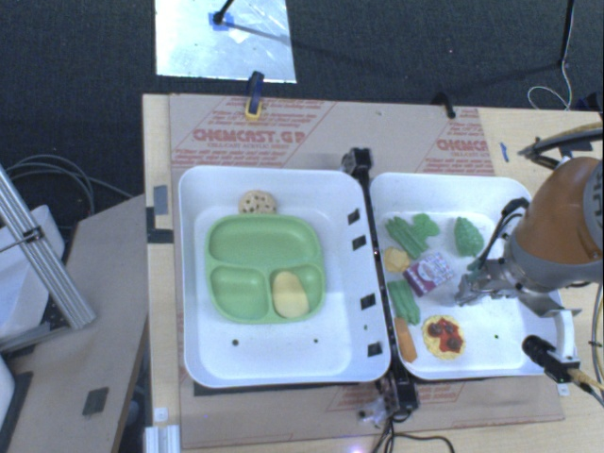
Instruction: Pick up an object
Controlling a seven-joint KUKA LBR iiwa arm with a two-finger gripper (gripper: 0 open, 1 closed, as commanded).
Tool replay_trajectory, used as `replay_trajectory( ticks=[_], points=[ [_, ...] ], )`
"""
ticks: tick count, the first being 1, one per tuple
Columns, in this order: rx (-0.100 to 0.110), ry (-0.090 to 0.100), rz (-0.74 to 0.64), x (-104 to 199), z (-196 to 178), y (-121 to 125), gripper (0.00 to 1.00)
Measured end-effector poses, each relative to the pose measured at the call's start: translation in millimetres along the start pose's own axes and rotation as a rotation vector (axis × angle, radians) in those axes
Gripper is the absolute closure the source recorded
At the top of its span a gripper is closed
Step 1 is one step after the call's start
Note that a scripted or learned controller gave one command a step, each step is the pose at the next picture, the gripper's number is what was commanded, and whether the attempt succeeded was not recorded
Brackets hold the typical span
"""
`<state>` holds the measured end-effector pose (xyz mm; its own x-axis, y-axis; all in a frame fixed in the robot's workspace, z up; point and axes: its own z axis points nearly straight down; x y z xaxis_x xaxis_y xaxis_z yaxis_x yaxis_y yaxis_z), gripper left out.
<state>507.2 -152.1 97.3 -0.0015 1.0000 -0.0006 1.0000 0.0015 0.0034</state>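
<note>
The right bin (491,357) holds several toy foods: a green leafy piece (469,235), green beans (408,234), a purple-and-white packet (432,272), a small pizza (444,337), a carrot (406,340), a green pod (404,301) and a pale yellow bit (395,260). My gripper (472,289) hangs low in this bin, just right of the packet and above the pizza. The orange-banded arm reaches in from the right and covers the bin's right side.
The left bin (217,357) bears a green divided tray (264,262) with a yellow piece (291,293) in its lower right compartment. A cookie (256,202) lies behind the tray. A black clip strip (363,243) runs between the bins.
</note>
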Motion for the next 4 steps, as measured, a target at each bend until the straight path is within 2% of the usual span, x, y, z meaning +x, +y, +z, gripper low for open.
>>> replay_trajectory(
  ticks=[1, 2, 3, 4],
  points=[
    [0.001, 0.001, -0.006, 73, 13, -20, 1.00],
    [-0.008, 0.003, -0.011, 145, -93, -18, 1.00],
    [0.002, 0.004, -0.011, 220, -87, -20, 1.00],
    [-0.003, -0.002, 0.004, 168, -88, 47, 1.00]
  ],
)
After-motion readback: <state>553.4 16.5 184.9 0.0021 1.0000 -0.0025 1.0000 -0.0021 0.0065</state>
